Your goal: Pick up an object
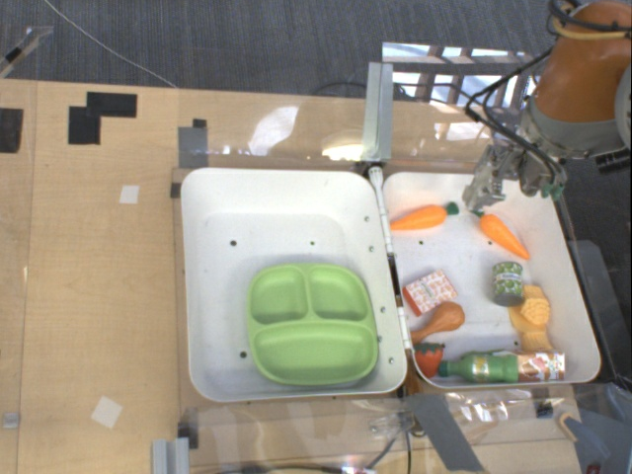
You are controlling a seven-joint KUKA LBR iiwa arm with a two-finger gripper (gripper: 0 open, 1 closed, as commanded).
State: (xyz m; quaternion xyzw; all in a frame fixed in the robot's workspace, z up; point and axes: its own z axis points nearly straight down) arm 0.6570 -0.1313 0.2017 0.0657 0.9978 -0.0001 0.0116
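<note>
Hovering at the right bin's (583, 339) twelve o'clock edge, the gripper (486, 197) held nothing, its spread indiscernible; a carrot (503, 233) lay toward four o'clock, long axis ten-to-four.

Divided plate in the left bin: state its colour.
The divided plate is light green, seen clearly in the camera view.

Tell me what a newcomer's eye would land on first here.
The green tray stands out most, lying alone in the left bin. Next comes the clutter in the right bin: two carrots near the back, a bottle along the front wall, and a can between. The arm's orange band hangs at the upper right, with the gripper over the back of that bin.
</note>
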